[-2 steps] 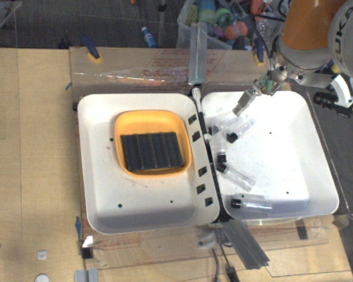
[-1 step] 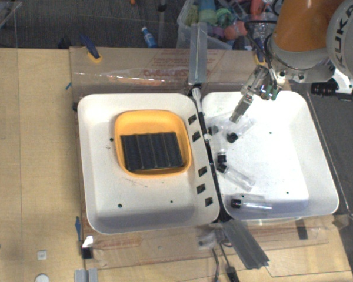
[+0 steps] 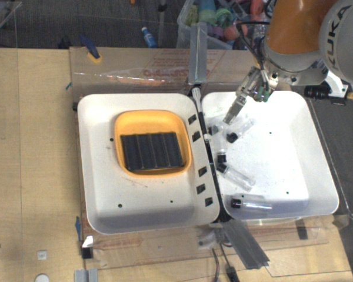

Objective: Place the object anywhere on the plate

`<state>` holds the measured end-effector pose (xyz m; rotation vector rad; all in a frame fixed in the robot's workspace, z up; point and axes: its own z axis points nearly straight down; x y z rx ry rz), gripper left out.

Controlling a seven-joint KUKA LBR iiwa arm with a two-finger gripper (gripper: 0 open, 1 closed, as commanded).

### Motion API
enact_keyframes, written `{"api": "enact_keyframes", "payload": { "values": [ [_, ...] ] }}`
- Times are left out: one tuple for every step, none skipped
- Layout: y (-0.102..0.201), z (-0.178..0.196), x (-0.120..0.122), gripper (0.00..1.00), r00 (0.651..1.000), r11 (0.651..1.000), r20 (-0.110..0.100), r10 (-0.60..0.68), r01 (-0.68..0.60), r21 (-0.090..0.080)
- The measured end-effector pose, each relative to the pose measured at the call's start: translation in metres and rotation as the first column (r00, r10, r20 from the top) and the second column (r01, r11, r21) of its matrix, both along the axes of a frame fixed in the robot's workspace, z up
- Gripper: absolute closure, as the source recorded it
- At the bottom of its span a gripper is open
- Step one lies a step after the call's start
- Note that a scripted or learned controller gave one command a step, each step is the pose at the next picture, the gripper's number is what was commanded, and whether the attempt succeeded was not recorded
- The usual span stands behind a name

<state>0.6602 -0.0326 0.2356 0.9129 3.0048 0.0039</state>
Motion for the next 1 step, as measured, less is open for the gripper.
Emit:
{"api": "enact_keyframes", "payload": {
  "values": [
    [0.0054, 0.0085, -0.0087, 0.00, 1.000, 1.000, 0.000, 0.019, -0.019, -0.001]
  ]
}}
